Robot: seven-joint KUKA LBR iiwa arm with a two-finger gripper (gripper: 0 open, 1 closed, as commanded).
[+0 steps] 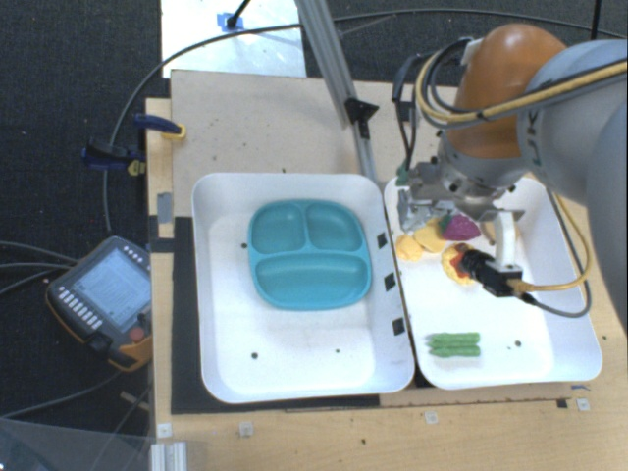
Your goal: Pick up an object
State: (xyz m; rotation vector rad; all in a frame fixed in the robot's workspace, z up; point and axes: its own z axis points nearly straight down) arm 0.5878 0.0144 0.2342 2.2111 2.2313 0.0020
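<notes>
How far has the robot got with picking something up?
Nothing looks lifted yet. The gripper is down in the right bin, over the yellow pieces and beside the purple piece; I can't tell if it grips anything. The green beans lie untouched, and the teal divided plate sits in the left bin. Grasping and lifting remain.

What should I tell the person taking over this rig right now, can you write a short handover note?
Claw: low in the right bin, over a cluster of small items; I cannot tell if it is open or shut, or holding anything.
Things: yellow pieces and a purple piece sit beside the claw; a green bean-like item lies apart, nearer the front of that bin. The teal divided plate is in the left bin.
Done: no lift confirmed.
Left: pick up one object.
</notes>
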